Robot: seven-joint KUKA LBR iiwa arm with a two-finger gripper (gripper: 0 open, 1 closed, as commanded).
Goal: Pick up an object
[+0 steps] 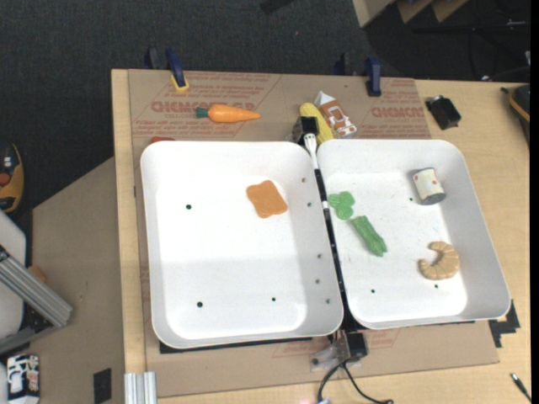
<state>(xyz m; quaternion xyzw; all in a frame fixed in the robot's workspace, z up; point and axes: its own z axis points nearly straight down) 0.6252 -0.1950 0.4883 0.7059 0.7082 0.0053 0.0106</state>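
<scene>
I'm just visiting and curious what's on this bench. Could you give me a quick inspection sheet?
Surface: brown board bearing left bin and right bin, side by side.
Job's things: orange slice in left bin; green vegetable, small can, croissant in right bin.
Clutter: carrot, yellow item behind bins.
Grippers: nothing seen.
Cables: black cable at front edge.
Surroundings: blue clamps, dark floor.

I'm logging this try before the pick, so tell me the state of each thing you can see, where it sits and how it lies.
Orange flat piece: lying flat in the left bin.
Green toy: lying aslant in the right bin, near the divide.
Small can: on its side, right bin.
Croissant: lying flat, right bin.
Carrot: lying on the board, outside the bins.
</scene>
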